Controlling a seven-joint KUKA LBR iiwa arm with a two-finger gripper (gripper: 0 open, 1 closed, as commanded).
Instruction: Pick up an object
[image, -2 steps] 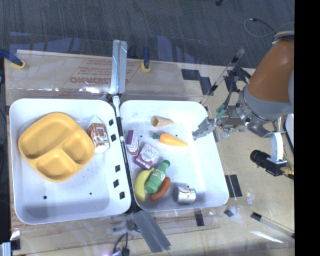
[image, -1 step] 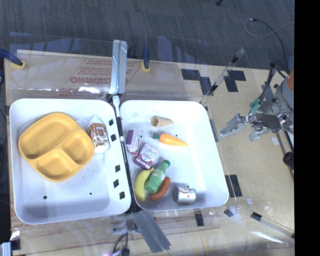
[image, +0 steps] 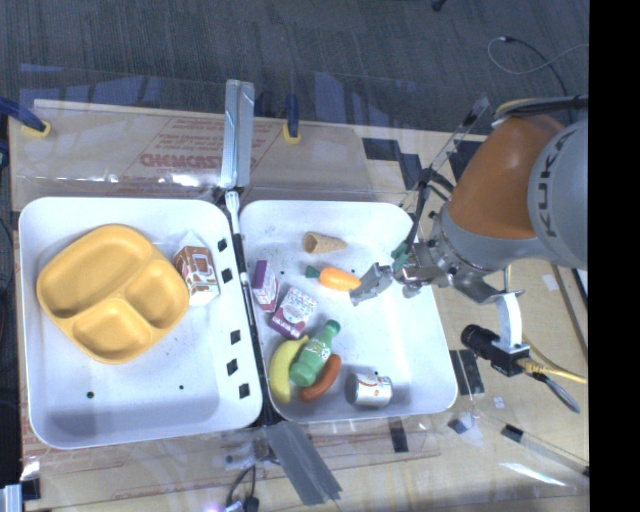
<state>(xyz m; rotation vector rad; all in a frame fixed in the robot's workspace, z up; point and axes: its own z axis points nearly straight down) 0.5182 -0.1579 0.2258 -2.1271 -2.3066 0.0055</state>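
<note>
Orange-banded arm (image: 500, 190) highest over the bench, reaching in from the right above the right-hand bin (image: 420, 345). At its end the gripper (image: 392, 278), low over the bin's upper right part, fingers seemingly spread with bare white floor between them — nothing pinched. Just to the gripper's left, the toy carrot (image: 338, 278): orange body nearly touching the leftmost fingertip, green tip pointing away toward the bin's middle. Long axis close to left-right across the view, dipping slightly toward the gripper — so lying roughly end-on to the fingers, not crosswise. Likely the nearest candidate for the pick; probably needs a short shift left and a turn of the wrist to straddle the narrow width instead of the length. Ice-cream cone (image: 325, 242) a little farther up and left, also lying on its side, well apart from the carrot. Farther down the same bin, a crowded cluster — banana (image: 281, 368), green bottle (image: 315, 355) across it, a red sausage (image: 322, 386) beneath, a small can (image: 371, 390) beside — harder to take singly. Pink packets (image: 290, 310) near the dividing wall. Over in the left bin (image: 60, 420), a yellow divided tray (image: 112, 290) and a small carton (image: 197, 272), far from the gripper.
</note>
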